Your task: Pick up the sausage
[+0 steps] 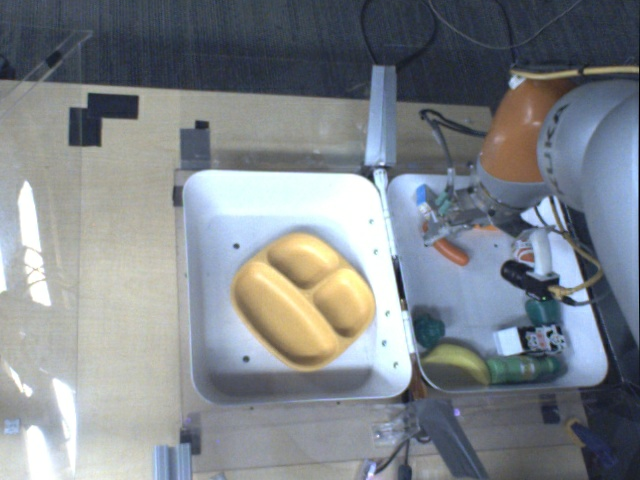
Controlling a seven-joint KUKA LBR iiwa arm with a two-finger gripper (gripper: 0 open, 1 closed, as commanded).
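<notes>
Claw point(447, 223) low in right bin point(590, 363), right above the orange sausage point(452, 253) near the bin's upper left; finger spread can't tell; looks like the reach/grasp step; next likely needs closing on sausage, then lifting clear.

Two bins sit side by side on the desk point(110, 298). The left bin point(205, 368) holds a divided tray point(303, 296) near its middle. In the right bin point(590, 358), the claw point(447, 218) hangs over the far left corner, with the sausage point(452, 253) just below it. Along the near edge lie a banana point(455, 363), then a bottle point(525, 369) to its right.
</notes>
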